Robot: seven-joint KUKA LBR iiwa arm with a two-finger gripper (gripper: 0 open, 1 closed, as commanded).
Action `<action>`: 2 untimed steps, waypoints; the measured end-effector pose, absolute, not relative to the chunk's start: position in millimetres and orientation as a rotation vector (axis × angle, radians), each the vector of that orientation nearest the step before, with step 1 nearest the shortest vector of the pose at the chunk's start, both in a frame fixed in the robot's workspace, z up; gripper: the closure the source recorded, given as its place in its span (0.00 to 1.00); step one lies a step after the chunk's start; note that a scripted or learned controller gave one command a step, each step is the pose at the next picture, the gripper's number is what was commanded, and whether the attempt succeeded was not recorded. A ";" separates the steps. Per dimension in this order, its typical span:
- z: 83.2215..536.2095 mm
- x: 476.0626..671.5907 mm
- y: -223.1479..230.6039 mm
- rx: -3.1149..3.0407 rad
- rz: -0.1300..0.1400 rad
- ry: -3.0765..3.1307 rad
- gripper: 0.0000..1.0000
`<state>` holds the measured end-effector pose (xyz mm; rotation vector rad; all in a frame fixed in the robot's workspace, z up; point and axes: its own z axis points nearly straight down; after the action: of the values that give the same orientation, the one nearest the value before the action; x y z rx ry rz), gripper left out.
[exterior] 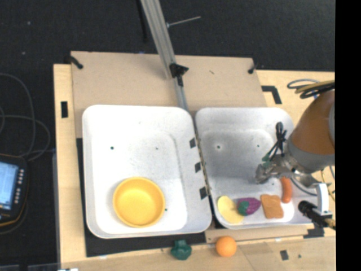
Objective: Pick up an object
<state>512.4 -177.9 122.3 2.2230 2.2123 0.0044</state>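
My gripper (265,173) hangs low over the right side of the right bin (237,134), below the orange band of the arm. Along that bin's near edge lie a pale yellow piece (227,208), a purple and green toy (247,206), an orange block (272,206) and a small orange-red stick (286,189). The stick lies just right of the gripper, the block a little in front of it. Nothing shows between the fingers. In the left bin (138,134) sits a yellow bowl (139,201) near the front.
An orange ball (225,246) and a small green object (181,249) lie on the bench in front of the bins. A grey metal pole (161,35) slants up from behind the bins. A handheld screen (8,192) sits at the far left.
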 end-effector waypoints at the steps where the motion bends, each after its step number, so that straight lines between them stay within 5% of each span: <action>1: 186.6 515.8 -182.3 2.212 0.006 2.218 1.00; 2: 243.2 513.5 -193.4 2.211 0.005 2.219 1.00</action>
<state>513.5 -193.4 243.2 2.2113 2.2187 0.0050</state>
